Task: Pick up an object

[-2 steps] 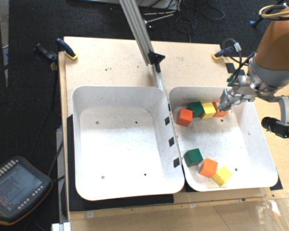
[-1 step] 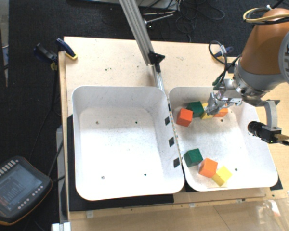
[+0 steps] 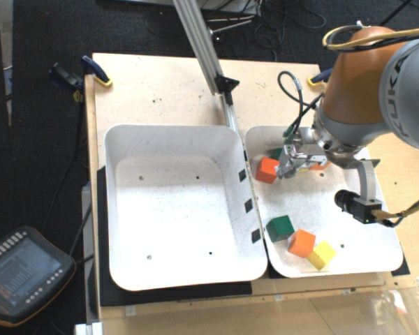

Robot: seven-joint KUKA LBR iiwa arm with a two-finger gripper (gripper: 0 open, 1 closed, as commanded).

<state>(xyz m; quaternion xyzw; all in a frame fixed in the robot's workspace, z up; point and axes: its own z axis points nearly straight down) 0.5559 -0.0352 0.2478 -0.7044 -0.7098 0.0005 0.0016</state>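
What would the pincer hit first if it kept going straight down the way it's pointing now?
Probably the orange-red block, just left of the pincer, or the right bin's floor beside it. Depth is unclear from this single slanted view.

I count two white bins on my bench (image 3: 160,89): the left bin (image 3: 174,201) and the right bin (image 3: 363,257).

Blocks I can see number four, all in the right bin. Two are orange: one (image 3: 266,170) near the bin's upper left, one (image 3: 302,243) lower down. One is green (image 3: 279,227), touching or just beside the lower orange one. One is yellow (image 3: 321,255), against that orange block's other side.

Something green and something orange peek out behind my tool (image 3: 291,166); I cannot tell what they are, so I leave them uncounted.

Two clamps grip the bench's far edge: one (image 3: 96,70) at the left corner, one (image 3: 318,79) by my arm.
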